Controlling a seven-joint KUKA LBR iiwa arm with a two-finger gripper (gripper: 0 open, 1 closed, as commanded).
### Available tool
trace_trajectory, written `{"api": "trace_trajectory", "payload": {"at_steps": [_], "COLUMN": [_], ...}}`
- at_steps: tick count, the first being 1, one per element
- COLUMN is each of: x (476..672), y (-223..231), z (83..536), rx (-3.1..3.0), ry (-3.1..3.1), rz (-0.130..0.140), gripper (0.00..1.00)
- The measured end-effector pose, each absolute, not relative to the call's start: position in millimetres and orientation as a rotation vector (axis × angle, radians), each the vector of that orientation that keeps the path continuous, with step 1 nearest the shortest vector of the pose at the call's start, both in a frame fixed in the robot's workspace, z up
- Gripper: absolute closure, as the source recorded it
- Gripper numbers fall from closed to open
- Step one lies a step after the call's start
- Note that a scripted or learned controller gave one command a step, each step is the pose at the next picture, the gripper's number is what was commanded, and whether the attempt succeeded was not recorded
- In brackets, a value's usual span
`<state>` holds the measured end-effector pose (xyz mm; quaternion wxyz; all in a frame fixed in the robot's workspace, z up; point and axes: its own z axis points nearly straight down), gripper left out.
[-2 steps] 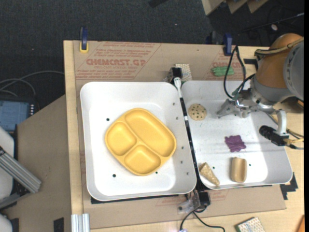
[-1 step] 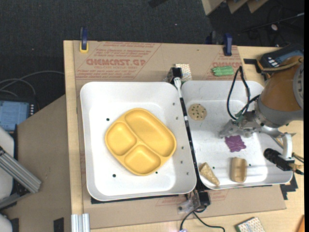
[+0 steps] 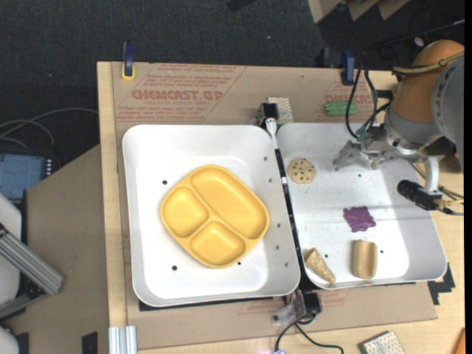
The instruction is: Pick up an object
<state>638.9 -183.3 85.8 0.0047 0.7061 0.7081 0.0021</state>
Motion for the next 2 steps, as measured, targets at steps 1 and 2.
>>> {"api": "trace_trajectory", "payload": {"at_steps": [1, 2], "x": [543.1, 625.8], "y": [-180.3, -182.2], "z": [84.3, 85.6], "rx": [2.231, 2.212], "ry": [2.223, 2.22], "rz": [-0.006, 0.006], "gripper": [0.0, 0.0]}}
